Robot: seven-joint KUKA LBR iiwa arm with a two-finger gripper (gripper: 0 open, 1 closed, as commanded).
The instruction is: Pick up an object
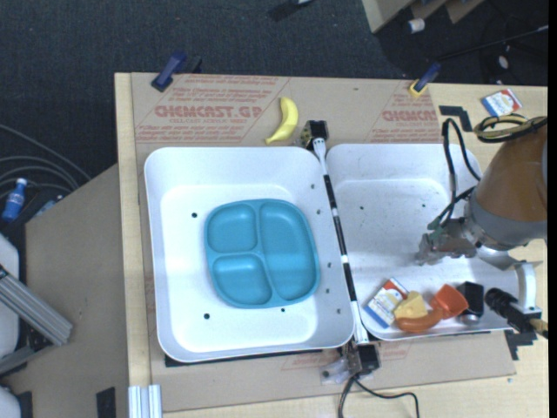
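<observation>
A: Where is the pincer [432, 249]?
B: Low over the shallow white right bin [383, 190]; whether it grasps anything, I cannot tell.
A: And the objects?
B: Just below it: a small red-and-white carton [386, 300], a yellow wedge [415, 306], an orange plastic piece [448, 300]; far left, a blue divided plate [260, 252].

A yellow banana [283, 121] lies on the bench [218, 103] behind the left bin [165, 233], near a blue clamp [168, 72].
</observation>
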